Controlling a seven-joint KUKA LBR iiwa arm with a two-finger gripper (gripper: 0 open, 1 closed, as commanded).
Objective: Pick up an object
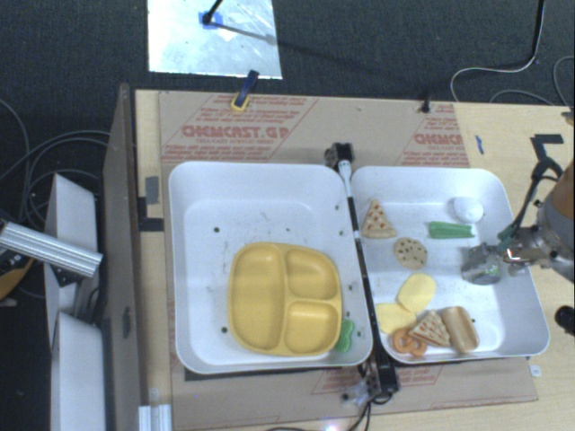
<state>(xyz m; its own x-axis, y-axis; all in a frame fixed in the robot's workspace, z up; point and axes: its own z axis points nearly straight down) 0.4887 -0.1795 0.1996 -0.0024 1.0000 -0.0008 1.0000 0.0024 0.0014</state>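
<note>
Where toys crowd: yellow tray (286, 296) apart.

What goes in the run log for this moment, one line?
pincer: low in right bin, near its right wall | grip: unclear | nearest: green stick, cookie | yellow tray: left bin

Grey metal wrist (539, 245) (orange glint)

Open floor spans the right bin (503, 326) between cookie (411, 252) and gripper (483, 266).
</note>
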